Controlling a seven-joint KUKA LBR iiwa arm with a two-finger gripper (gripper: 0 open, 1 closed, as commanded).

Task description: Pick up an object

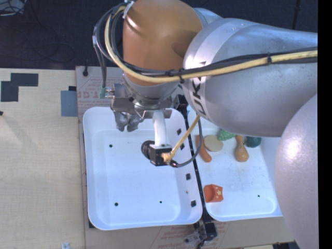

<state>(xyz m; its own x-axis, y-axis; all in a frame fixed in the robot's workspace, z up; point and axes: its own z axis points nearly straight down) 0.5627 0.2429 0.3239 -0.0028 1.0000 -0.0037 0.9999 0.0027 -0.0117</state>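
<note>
Orange block (213, 193) lies in the right bin (244, 191), well off to the view's right of the gripper (127, 122) and nearer the camera. Beige disc (212, 143), green piece (225, 135) and brown peg (240, 149) are clustered closer, also to its right.

Gripper hangs low over the left bin (129, 196); open or closed, cannot tell. Nothing seen held.

The arm (249, 87) overhangs the right bin's far side. Both bins sit on a tan desk (36, 160). Dark floor with cables (31, 4) beyond.
</note>
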